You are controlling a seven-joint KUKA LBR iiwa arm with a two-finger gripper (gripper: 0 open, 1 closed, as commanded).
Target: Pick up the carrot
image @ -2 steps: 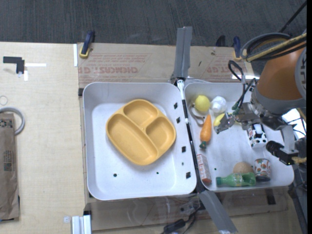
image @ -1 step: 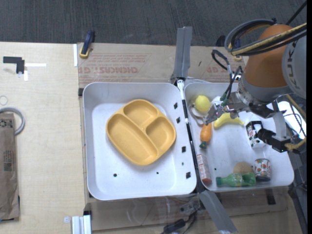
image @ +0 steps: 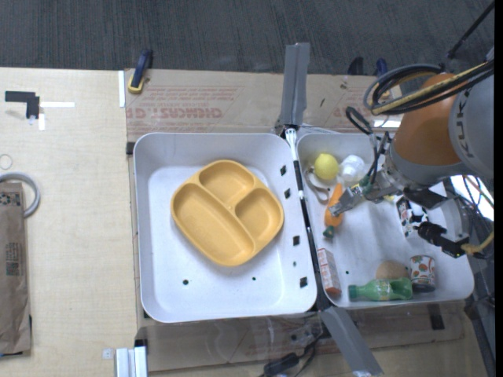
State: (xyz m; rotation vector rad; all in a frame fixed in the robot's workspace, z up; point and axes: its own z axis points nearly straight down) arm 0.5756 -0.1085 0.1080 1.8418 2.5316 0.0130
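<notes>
The carrot (image: 334,208) is lying in the right bin (image: 369,238), a short orange piece standing nearly on end in the view, with a greenish tip at its lower end near the bin's left wall. The gripper (image: 351,198) is sitting right over it, its fingers reaching down-left onto the carrot's upper part; from this angle I cannot tell whether they are apart or closed on it. The arm (image: 428,136) is reaching in from the right, its orange band above the wrist, angling down toward the bin's upper left. A yellow lemon (image: 326,166) is resting just above the carrot. A green bottle (image: 381,290) is lying along the bin's near edge. The left bin (image: 157,234) is holding a yellow divided plate (image: 226,211).
</notes>
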